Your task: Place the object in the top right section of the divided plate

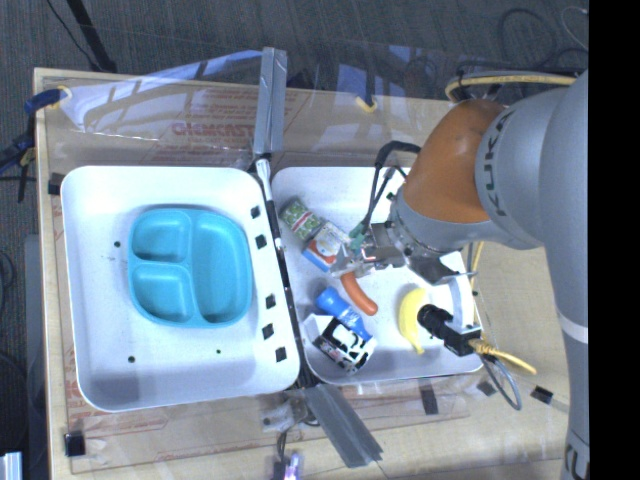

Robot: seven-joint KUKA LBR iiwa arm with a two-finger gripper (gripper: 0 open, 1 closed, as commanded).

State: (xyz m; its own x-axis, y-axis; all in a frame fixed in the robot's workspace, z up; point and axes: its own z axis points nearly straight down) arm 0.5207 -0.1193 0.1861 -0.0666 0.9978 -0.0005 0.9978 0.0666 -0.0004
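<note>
- A white left bin [95,358] sits on the bench.
- A white right bin [310,183] sits just beside it.
- A yellow banana toy [408,315] lies near the right side of the right bin.
- A green and white packet [300,217] lies near the top left of that bin.
- A black and white small box [345,347] lies near the bottom of that bin.
- A wooden bench top [150,438] holds both bins.
- A clear plastic sheet [170,93] lies behind the left bin.
</note>
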